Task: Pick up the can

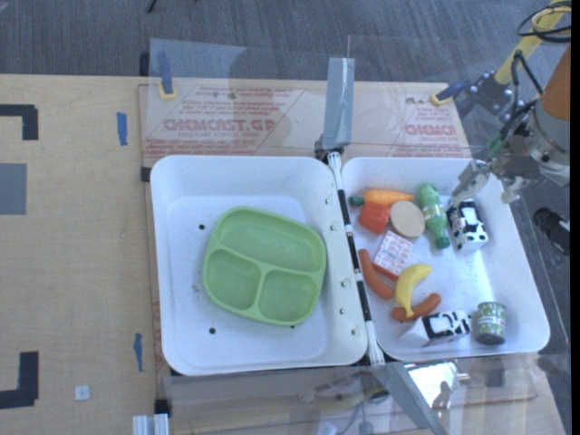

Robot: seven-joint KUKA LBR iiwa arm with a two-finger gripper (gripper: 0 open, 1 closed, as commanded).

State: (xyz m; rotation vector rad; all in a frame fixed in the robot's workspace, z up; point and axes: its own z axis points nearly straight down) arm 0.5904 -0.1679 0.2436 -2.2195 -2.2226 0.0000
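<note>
grey end effector (pixel 473 185) hovers above the right bin's (pixel 530 288) far edge, its grip state unclear.

Illumination is bright, even and diffuse, apparently from overhead. Shadows are soft and short: a faint one lies under the rim of the green divided plate (pixel 264 265), and the left bin (pixel 181 188) shows gentle shading along its inner walls. The clear plastic sheet (pixel 195 62) at the bench's far edge carries pale glare, as does the clear panel (pixel 435 383) at the near edge. White bin surfaces approach overexposure, losing some detail. Resolution is low; printed labels are soft. The arm (pixel 553 116) at the right edge is slightly blurred.
</note>
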